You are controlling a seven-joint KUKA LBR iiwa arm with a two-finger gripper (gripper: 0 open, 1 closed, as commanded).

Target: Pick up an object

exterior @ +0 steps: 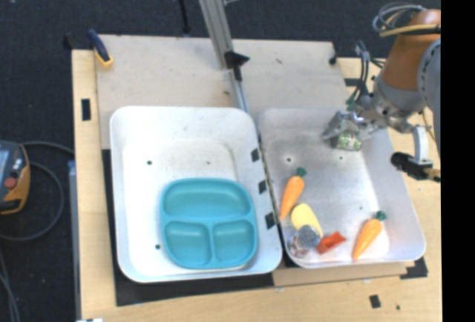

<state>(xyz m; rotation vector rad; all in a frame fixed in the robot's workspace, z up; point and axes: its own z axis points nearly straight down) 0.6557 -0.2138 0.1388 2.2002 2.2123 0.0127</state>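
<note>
My gripper (346, 132) hangs over the far part of the right bin (401, 198), reaching in from the right. A small green and white object (349, 141) sits between its fingers, and the gripper is shut on it. Lower in the same bin lie an orange carrot (292, 195) near the left wall, a yellow piece (305, 217), a small red piece (332, 241), a greyish round item (300, 243) and a second carrot (367, 237) at the near right.
The left bin (148, 135) holds a blue divided tray (210, 224) in its near half. A metal post (215, 12) rises behind the bins. The bench's near edge runs just below both bins.
</note>
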